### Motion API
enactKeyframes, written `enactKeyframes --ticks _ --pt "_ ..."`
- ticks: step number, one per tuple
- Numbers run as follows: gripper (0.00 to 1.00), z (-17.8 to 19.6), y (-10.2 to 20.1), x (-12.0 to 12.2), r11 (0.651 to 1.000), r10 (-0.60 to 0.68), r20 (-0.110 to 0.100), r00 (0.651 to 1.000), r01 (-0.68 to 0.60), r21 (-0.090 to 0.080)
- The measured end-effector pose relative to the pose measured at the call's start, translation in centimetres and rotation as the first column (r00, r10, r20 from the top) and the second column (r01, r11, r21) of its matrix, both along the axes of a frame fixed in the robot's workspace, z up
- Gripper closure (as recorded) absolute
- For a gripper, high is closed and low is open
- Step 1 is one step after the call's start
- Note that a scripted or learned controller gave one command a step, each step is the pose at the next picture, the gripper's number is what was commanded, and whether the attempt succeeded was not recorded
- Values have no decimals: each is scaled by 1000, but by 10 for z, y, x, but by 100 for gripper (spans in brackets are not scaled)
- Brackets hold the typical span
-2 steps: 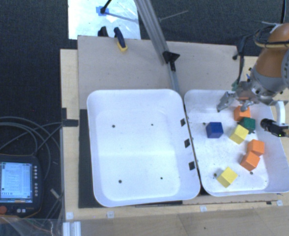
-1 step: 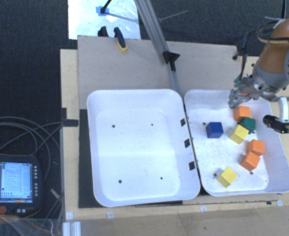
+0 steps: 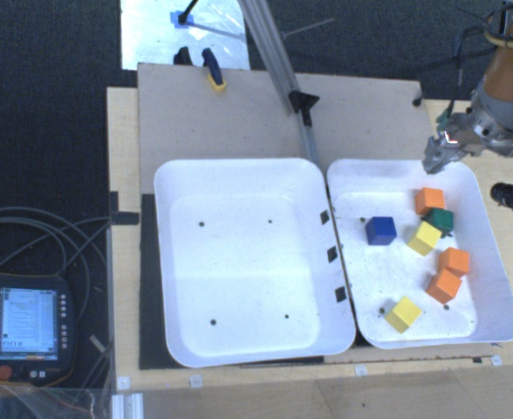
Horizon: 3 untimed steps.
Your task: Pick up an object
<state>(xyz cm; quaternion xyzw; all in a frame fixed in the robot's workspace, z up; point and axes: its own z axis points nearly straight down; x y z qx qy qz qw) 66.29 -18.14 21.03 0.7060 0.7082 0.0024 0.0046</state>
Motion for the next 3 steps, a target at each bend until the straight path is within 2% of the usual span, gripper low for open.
enactKeyframes --ticks 1,3 --pt "100 38 0 2 1000 1 -3 1000 -1 1" --pt "100 55 105 -13 1000 7 -8 1000 -7 5"
